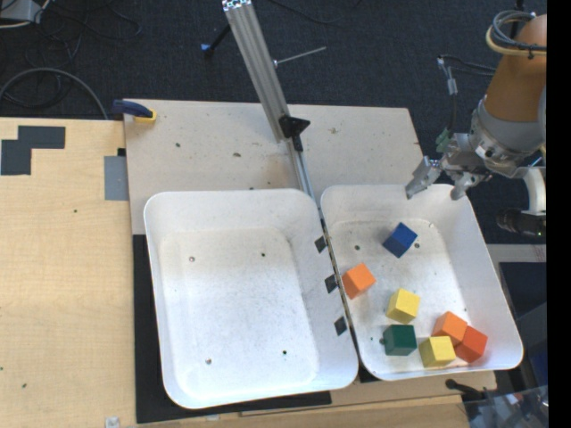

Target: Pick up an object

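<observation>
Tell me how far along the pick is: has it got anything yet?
Nothing looks done yet. The gripper hangs open over the far rim of the right bin, with nothing between its fingers. In hand: only the approach. All blocks lie in that bin: the blue block nearest the gripper, the orange block, a yellow block and the green block. Left: descend, close on one, lift.

Left of my tool, a slanted aluminium rail [266,69] rises above the bench [214,150]; farther left lie a blue-and-yellow clamp [134,110] and black cables [53,83].
</observation>
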Tool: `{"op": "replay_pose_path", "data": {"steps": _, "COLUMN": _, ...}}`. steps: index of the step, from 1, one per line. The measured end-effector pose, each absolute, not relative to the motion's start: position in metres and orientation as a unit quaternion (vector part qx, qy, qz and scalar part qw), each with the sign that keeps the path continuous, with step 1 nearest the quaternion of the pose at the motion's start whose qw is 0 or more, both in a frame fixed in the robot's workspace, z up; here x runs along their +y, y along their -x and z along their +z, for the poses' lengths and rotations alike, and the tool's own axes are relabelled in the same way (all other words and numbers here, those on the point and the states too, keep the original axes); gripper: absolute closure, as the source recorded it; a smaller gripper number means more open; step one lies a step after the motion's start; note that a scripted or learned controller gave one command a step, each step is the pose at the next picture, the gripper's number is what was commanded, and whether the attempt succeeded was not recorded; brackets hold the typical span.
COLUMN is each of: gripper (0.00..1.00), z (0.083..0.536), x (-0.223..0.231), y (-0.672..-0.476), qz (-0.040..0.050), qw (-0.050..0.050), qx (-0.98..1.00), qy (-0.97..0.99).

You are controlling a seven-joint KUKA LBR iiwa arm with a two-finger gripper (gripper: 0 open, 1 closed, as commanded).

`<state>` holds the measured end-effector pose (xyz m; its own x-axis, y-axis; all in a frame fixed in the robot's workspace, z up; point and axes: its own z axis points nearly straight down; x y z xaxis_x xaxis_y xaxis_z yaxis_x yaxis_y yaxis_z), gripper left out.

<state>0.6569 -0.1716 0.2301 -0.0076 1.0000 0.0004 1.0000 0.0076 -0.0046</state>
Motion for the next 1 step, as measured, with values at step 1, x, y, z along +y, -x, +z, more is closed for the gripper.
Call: {"op": "replay_pose_path", "data": {"steps": 1, "gripper": 0.0, "z": 0.23, "x": -0.1717, "y": -0.6569, "qz": 0.0016, "qw": 0.002, "qx": -0.71, "qy": 0.704}}
